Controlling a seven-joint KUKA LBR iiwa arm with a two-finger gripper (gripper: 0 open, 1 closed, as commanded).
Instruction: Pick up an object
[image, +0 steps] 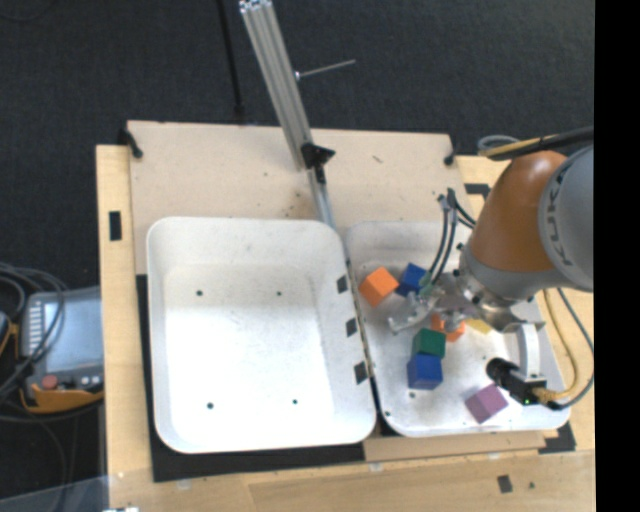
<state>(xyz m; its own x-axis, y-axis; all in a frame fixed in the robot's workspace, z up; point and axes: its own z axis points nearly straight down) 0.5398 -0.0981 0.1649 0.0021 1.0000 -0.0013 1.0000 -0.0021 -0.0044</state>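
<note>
Two white bins (250, 235) on perhaps wooden bench (200, 160).

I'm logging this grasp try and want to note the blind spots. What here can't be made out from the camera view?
- Claw: blurred and partly under the arm's wrist; open or shut cannot be told.
- Whether it touches the green block: too small and blurred.
- A yellowish thing and a small orange thing: mostly hidden by the wrist.
- Right bin: its far right side is covered by the arm.
</note>
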